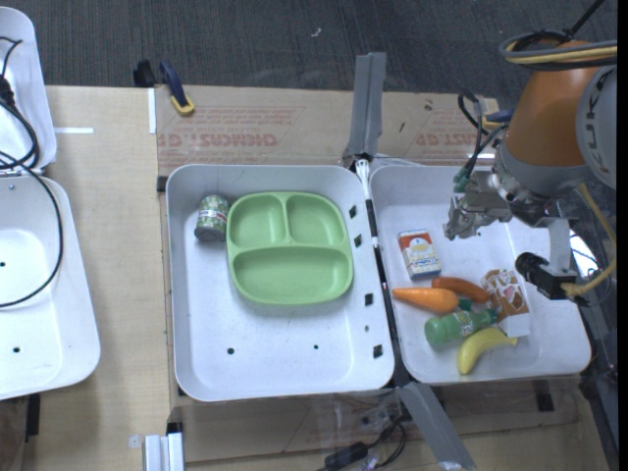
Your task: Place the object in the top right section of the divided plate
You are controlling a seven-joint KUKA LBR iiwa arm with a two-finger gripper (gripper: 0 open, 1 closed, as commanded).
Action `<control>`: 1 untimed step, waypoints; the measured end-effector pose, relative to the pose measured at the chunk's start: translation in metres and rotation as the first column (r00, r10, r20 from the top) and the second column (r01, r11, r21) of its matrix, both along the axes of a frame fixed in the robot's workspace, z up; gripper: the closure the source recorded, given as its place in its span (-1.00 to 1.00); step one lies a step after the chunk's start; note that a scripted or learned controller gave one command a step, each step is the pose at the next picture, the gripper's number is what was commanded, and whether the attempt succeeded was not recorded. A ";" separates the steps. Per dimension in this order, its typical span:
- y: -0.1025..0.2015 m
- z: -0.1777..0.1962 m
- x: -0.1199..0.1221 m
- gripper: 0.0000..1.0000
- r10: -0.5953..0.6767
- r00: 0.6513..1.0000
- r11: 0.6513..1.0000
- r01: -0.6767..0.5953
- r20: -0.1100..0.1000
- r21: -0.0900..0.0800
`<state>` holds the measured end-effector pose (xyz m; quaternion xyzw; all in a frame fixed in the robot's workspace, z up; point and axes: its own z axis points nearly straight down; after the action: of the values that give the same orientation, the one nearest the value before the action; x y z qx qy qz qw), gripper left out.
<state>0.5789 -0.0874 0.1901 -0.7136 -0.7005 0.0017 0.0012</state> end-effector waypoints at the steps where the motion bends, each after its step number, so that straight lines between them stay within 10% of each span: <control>1: -0.006 0.012 -0.074 1.00 0.048 0.999 0.999 -0.048 0.002 0.001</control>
<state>0.5052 -0.0934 0.2020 -0.6967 -0.7174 0.0009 0.0008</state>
